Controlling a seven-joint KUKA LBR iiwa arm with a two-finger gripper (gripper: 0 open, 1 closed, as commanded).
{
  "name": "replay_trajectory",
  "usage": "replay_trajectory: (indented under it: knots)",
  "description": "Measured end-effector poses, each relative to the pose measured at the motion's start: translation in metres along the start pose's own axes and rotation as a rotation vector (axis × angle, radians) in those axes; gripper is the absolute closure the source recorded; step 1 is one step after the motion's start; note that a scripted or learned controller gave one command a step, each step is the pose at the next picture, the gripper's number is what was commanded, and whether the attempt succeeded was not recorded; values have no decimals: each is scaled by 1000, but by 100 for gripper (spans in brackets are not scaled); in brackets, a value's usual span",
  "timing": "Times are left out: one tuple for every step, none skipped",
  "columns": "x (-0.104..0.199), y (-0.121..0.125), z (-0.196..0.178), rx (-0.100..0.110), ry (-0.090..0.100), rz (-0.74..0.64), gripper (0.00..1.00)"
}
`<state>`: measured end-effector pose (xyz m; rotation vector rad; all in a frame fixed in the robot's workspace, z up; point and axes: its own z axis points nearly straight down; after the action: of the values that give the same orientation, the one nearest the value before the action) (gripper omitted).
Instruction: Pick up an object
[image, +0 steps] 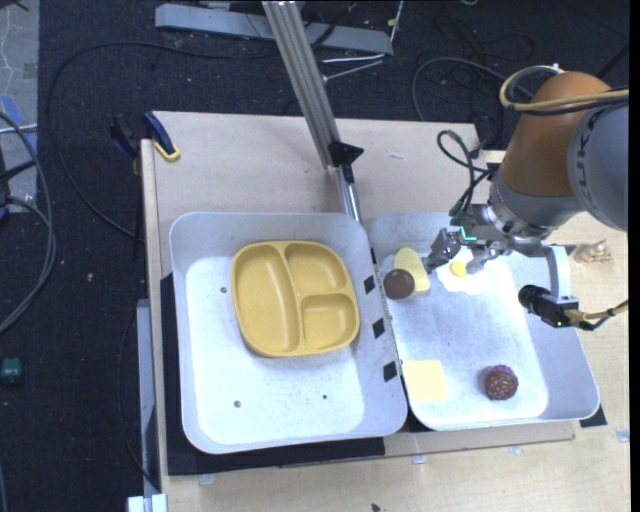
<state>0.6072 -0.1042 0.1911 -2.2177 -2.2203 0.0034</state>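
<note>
A: Dark floor with black cables around a pale wooden table. Two shallow white bins side by side on it.

B: Left bin: one yellow divided plate, three compartments, lying flat near the middle.

A: Right bin: four loose things. One brown ball by the far left corner, touching one pale yellow piece just behind it. One flat yellow square near the front left. One dark red bumpy ball near the front right, well apart from the square.

B: One pincer, hanging over the far part of the right bin, just right of the brown ball. Spread or clenched? Cannot tell. Something small and yellow right at the tips, too unclear to name.
</note>
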Motion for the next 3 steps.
replay_trajectory:
  knots:
    - [0, 1, -2, -4, 0, 0, 0]
    - [-2, 3, 42, 0, -1, 2, 0]
    - [-1, 2, 96, 1, -1, 2, 0]
